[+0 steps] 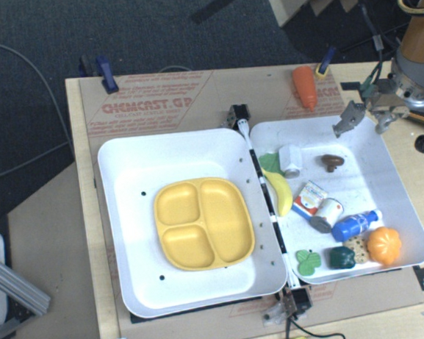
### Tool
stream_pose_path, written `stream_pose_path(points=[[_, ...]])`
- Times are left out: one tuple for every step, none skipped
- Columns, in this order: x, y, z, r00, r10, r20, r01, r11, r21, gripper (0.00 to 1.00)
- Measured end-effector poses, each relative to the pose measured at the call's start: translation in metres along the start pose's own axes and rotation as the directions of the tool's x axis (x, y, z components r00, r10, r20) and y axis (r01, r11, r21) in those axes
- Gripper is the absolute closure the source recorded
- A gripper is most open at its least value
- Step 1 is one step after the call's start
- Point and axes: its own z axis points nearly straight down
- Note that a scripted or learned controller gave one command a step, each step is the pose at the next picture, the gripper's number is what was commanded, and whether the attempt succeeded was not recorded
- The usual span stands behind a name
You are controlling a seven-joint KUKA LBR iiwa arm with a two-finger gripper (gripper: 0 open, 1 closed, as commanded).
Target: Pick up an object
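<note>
My gripper hangs over the far right corner of the right bin, open, with nothing between its fingers. Inside that bin lie a yellow banana, a white cup, a small brown piece, a red and white can, a blue bottle, an orange fruit and some green items. The brown piece is the nearest to the gripper, to its lower left and apart from it.
The left bin holds a yellow divided plate. An orange carrot lies on the board behind the right bin. Blue clamps stand at the board's far edge.
</note>
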Motion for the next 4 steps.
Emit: stream_pose_path(points=[[-0.02, 0.012, 0.074, 1.0, 0.001, 0.0, -0.001, 1.0, 0.002, 0.0], [-0.028, 0.016, 0.125, 1.0, 0.0, 0.0, 0.0, 1.0, 0.002, 0.0], [-0.028, 0.017, 0.114, 1.0, -0.001, 0.002, 0.001, 1.0, -0.002, 1.0], [0.013, -0.072, 0.09, 1.0, 0.0, -0.001, 0.0, 1.0, 0.0, 1.0]])
